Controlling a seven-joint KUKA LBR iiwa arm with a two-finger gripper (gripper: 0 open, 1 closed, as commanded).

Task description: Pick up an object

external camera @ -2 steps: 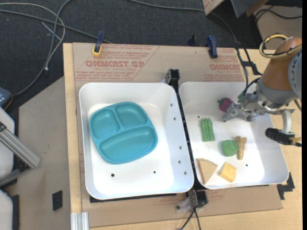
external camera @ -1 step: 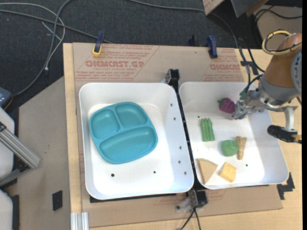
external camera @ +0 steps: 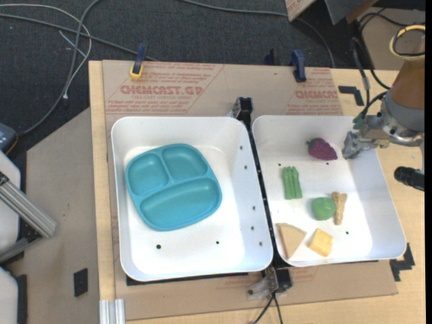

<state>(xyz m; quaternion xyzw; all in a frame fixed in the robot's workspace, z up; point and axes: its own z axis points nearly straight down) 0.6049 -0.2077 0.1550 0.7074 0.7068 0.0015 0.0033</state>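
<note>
Your gripper (external camera: 356,144) hovers at the right bin's (external camera: 378,201) far right edge, beside the purple grapes (external camera: 322,149); you cannot tell its jaw opening.

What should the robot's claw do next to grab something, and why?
Probably slide a little left and down onto the purple toy. The gripper hangs just beside it at the right bin's upper edge, and no other toy lies as near.
</note>
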